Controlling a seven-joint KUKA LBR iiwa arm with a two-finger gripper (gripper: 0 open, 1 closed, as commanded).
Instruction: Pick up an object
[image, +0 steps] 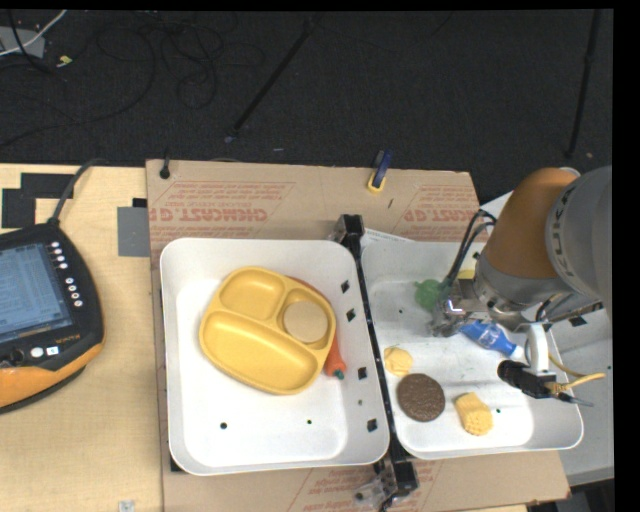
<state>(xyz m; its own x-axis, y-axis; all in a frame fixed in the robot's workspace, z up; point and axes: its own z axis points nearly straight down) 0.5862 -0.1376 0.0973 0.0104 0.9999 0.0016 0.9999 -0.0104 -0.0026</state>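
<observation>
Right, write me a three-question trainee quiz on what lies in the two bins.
1. True or false: the yellow divided plate lies in the right bin.
2. Which thing lies nearest the brown round disc? A. green object B. yellow corn piece C. blue object
3. Fill in: the orange carrot-like piece lies against the plate's ____ edge, as the camera sees it.

Key: 1 false, it lies in the left bin. 2 B. 3 right.
</observation>
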